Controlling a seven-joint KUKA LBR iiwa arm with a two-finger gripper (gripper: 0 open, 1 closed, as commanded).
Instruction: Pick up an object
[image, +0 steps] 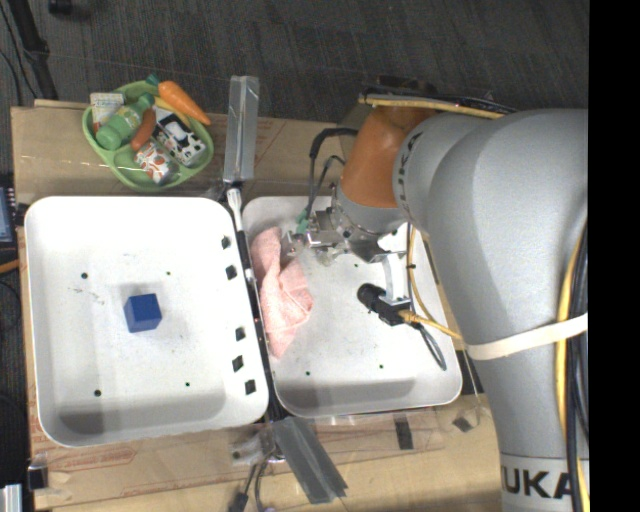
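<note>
A pink cloth (280, 292) lies crumpled along the left wall of the right bin (345, 385). A blue cube (143, 312) rests on the floor of the left bin (60, 330), left of its middle. My gripper (303, 238) is low in the back left part of the right bin, right at the upper right edge of the cloth. Its metal head touches or nearly touches the fabric. The grey arm with its orange band (372, 160) reaches in from the right and hides the right bin's far right side.
A green bowl (112, 160) of toy food, with a carrot on top, sits on the bench behind the left bin. A black cable plug (385, 303) hangs from the arm over the right bin's floor. A metal bar (240, 130) stands behind the divider.
</note>
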